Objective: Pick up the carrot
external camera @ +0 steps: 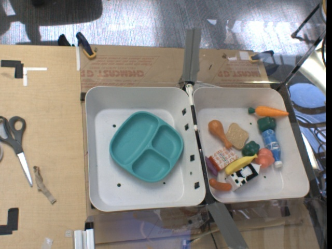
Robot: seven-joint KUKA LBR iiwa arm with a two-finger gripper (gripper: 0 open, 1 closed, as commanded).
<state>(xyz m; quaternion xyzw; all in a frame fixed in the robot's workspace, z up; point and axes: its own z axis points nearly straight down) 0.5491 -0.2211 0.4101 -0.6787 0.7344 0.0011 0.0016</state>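
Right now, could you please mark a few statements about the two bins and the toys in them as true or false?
1. The carrot lies in the right bin, near its far right corner. True.
2. The teal plate sits in the right bin. False: it sits in the left bin.
3. The scissors lie inside the left bin. False: they lie on the brown board left of both bins.
4. The banana is in the same bin as the carrot. True.
5. The carrot rests on the teal plate. False: it lies on the floor of the right bin, beside a green toy.
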